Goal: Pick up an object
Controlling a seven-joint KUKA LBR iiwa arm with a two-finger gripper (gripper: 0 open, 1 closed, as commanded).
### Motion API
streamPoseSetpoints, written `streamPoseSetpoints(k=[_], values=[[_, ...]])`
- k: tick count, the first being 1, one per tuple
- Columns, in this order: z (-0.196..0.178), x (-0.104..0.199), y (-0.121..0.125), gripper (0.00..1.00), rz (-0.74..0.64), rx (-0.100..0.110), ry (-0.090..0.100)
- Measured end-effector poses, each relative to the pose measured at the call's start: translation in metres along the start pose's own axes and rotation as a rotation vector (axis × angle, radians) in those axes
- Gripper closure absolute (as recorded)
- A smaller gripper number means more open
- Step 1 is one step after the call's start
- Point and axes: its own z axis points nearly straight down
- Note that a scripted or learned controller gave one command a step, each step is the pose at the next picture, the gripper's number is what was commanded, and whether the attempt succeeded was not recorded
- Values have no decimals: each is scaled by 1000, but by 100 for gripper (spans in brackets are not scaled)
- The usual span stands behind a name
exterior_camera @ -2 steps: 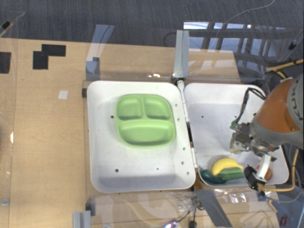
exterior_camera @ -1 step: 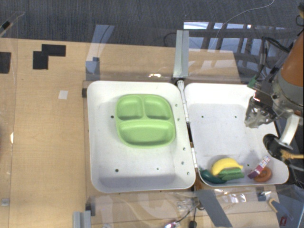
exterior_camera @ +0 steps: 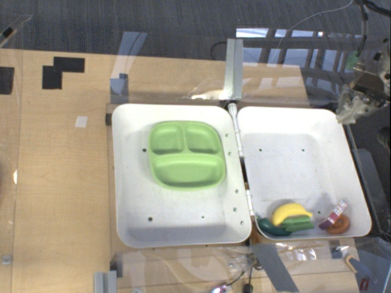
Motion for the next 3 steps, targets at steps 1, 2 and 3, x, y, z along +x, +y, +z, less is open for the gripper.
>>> streamPoseSetpoints(k=[1,2,3], values=[[224,32,-26,100,90,5,0],[193,24,-42,100,480,4,0],[186,17,-60,100,837,4,-2]])
